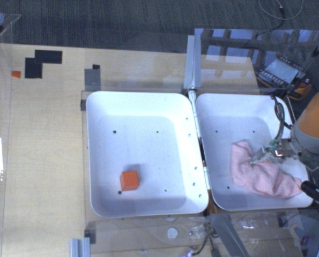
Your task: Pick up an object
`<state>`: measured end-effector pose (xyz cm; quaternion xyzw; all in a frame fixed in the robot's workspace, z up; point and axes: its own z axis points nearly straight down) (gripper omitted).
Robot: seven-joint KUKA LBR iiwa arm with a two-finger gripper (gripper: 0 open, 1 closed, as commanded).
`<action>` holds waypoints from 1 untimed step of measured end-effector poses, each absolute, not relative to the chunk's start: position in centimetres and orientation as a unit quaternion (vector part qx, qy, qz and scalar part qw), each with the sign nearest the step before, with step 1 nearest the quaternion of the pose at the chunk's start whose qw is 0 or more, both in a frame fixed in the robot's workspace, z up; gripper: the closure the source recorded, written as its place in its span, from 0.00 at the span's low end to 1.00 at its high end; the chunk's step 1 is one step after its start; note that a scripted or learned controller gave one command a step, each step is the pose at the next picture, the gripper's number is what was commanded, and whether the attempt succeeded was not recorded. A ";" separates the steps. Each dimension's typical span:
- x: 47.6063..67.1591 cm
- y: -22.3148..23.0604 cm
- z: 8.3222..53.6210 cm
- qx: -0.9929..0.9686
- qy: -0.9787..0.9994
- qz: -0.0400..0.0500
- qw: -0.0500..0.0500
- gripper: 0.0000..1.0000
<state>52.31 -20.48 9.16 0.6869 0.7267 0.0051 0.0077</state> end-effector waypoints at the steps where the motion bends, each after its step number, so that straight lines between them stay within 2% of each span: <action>1: 52.7 -20.3 10.4 0.684 0.729 0.008 0.011 1.00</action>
